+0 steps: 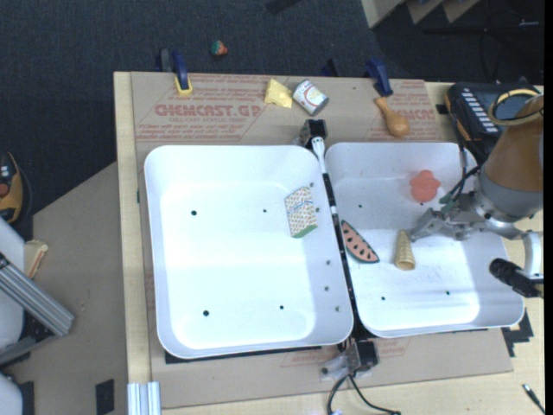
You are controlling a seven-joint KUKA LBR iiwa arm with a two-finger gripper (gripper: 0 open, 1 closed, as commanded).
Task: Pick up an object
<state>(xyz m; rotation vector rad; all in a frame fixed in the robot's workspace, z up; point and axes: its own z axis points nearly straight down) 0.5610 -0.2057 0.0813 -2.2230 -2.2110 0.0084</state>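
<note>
1. Camera view, looking down on the bench (pixel 233 128): two shallow white bins side by side, the left bin (pixel 173 258) filling the middle of the frame, the right bin (pixel 432 305) just beside it toward the right edge.
2. Here is the arm (pixel 517 167), grey with its orange band, entering at the right of the frame and leaning over the right bin's far side.
3. The gripper (pixel 422 229) sits low in the right bin, right of centre, its two fingers spread in a released V pointing left, nothing between them.
4. Just left of and below the fingertips stands a tan cone (pixel 404 251), near them; contact is too close to call.
5. Above the gripper, a red-pink round piece (pixel 423 186) lies in the upper part of the right bin, apart from the fingers.
6. Further left, a watermelon slice (pixel 358 243) lies tilted against the right bin's left wall.
7. In the left bin, a small patterned packet (pixel 301 211) rests near the upper right corner, close to the divide between the bins.
8. On the bench along the top of the frame: a yellow wedge (pixel 278 94), a small white carton (pixel 310 97) just beside it, and an orange-brown wooden piece (pixel 393 118) further right.
9. Two blue clamps (pixel 180 70) grip the bench's top edge.
</note>
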